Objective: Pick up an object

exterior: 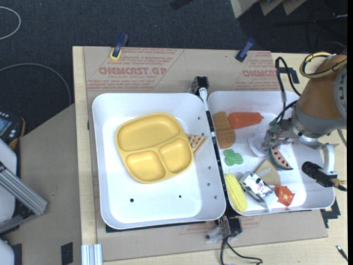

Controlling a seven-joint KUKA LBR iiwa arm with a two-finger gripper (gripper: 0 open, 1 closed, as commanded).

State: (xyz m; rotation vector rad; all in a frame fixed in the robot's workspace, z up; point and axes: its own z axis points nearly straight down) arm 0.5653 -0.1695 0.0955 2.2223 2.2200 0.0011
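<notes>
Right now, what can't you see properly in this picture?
- Gripper in the camera view: the wrist hides its fingertips.
- Watermelon slice: the gripper covers its upper end.
- Waffle piece: tucked partly under the yellow divided plate.
- Small toy beside the corn: too small to identify.

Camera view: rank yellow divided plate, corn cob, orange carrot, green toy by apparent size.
1. yellow divided plate, by far the largest.
2-3. corn cob and orange carrot: they look about alike in size, so no ranking.
4. green toy, smallest.
</notes>
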